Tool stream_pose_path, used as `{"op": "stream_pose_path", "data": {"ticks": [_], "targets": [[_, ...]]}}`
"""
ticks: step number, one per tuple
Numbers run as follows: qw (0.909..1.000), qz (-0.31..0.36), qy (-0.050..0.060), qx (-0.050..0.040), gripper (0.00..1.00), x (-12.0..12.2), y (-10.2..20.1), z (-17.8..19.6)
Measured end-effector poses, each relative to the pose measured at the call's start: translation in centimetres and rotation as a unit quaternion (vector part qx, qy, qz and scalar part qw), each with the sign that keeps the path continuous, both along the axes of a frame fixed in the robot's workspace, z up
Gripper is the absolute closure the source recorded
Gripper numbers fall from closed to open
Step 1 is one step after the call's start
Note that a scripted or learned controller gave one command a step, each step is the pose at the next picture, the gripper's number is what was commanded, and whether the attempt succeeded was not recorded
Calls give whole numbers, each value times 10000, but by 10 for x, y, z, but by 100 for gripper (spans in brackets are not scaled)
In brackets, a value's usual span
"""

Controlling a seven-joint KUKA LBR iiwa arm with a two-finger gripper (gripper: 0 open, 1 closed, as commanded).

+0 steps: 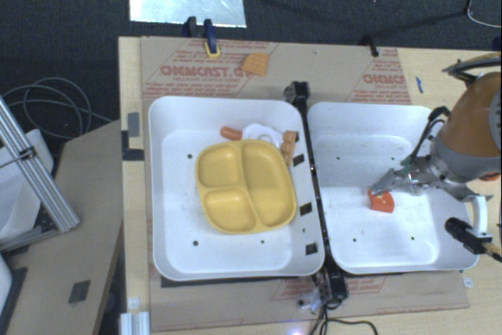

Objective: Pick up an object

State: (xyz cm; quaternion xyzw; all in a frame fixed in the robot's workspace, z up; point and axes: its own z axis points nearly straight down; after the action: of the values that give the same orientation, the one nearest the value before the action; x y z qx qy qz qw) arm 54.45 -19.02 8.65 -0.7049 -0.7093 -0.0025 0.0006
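Bench: 2 white bins (176,169), 1 yellow tray (244,186), 1 orange block (382,202).

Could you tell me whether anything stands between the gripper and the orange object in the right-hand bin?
Nothing visible does. The gripper is right above the orange object in the right bin, whose floor around them is bare.

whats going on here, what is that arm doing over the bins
The grey and orange arm reaches in from the right over the right bin. Its gripper sits low, right by a small orange-red object on the bin floor; a grasp isn't clear. The left bin holds a yellow divided tray with small items behind it.
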Motion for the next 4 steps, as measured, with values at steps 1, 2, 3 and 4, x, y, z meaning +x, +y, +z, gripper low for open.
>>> {"op": "stream_pose_path", "data": {"ticks": [1, 2, 3, 4], "targets": [[10000, 22, -85, -38, 0, 28, 43, 183], [10000, -41, 43, -21, 0, 17, 8, 82], [10000, -25, 22, -19, 0, 10, 14, -6], [10000, -25, -8, -26, 100, 13, 13, 9]]}}
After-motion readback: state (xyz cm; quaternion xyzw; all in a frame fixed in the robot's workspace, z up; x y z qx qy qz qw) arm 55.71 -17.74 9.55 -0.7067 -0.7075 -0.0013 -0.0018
